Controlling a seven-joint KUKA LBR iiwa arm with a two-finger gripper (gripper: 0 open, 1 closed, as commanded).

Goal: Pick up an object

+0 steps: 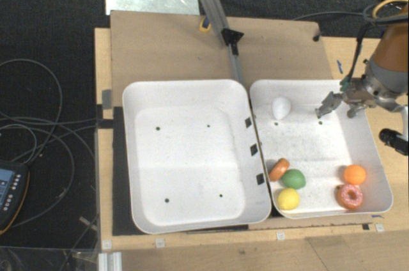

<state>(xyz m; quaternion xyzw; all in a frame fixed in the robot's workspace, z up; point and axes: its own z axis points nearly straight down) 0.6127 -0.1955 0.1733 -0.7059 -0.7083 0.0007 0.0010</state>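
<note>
Arm poised over the far right corner of the right bin, jaws spread and holding nothing.

The gripper (pixel 339 107) hangs above the far right part of the right bin (pixel 377 154), its two fingers (pixel 324 106) splayed apart with bare white bin floor showing between them. A white egg-shaped object (pixel 280 108) lies to its left, near the bin's far left corner and apart from the fingers. Along the near edge sit the other pieces: an orange carrot-like piece (pixel 278 169) touching a green ball (pixel 293 178), with a yellow ball (pixel 288 199) just nearer than those two; at the near right corner, an orange ball (pixel 354 174) rests just beyond a pink doughnut (pixel 350 196). The left bin (pixel 137 103) stands beside it on the brown worktop (pixel 275 46).
</note>
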